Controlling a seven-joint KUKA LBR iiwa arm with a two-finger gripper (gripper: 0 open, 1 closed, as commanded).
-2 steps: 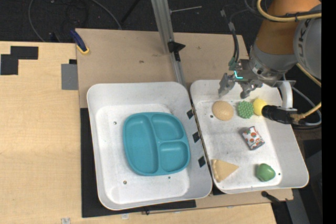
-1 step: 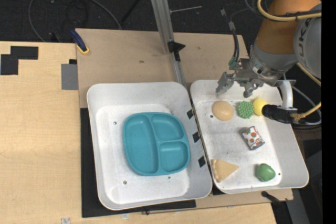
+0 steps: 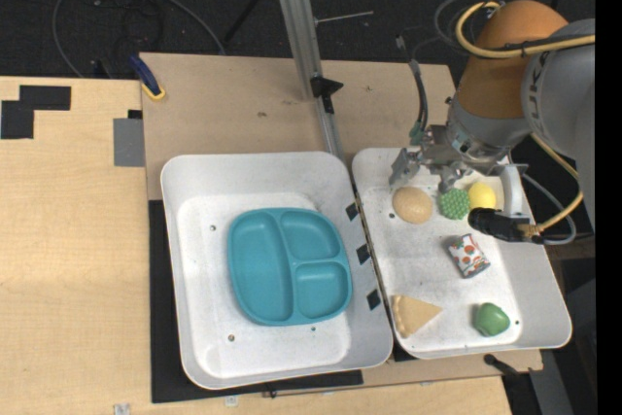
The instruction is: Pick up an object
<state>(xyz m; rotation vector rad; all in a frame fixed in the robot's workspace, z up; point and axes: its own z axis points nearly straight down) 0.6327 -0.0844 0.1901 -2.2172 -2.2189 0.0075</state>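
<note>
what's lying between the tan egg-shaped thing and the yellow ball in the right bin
A green bumpy ball sits between the tan egg-shaped object and the yellow ball, as the camera view shows. All three lie in the right white bin.

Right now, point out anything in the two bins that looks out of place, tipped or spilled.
Nothing stands out. The teal divided tray lies flat in the left bin; the food items sit apart in the right bin, with no spill visible.

Teal divided tray, left bin
</note>
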